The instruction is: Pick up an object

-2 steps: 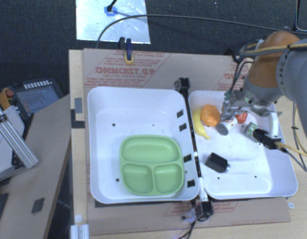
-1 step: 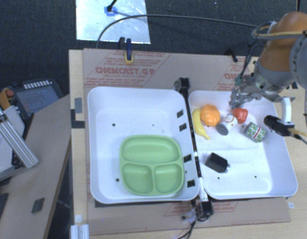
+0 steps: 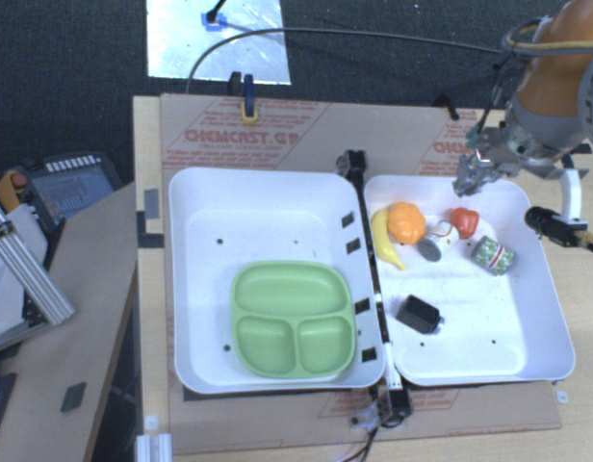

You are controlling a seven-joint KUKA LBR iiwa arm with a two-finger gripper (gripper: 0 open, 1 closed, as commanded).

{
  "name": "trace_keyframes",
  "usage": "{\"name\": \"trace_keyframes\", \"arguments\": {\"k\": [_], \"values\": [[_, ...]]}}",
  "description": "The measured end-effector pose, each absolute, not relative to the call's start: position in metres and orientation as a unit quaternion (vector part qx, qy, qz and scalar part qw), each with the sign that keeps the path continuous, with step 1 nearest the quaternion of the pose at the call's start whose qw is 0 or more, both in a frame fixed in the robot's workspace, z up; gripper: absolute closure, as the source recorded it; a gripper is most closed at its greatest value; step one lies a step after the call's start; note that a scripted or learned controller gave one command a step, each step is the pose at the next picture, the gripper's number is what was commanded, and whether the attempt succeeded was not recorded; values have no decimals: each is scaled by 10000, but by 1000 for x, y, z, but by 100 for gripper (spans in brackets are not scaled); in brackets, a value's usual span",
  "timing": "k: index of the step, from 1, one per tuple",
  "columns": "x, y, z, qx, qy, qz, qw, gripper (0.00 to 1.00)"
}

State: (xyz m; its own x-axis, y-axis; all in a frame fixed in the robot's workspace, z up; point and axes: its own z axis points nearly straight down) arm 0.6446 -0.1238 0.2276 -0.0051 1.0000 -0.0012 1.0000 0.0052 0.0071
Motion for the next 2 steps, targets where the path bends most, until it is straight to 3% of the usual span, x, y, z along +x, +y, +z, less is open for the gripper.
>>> {"name": "trace_keyframes", "arguments": {"k": [2], "values": [[609, -27, 230, 7041, 7101, 1, -12, 100]]}}
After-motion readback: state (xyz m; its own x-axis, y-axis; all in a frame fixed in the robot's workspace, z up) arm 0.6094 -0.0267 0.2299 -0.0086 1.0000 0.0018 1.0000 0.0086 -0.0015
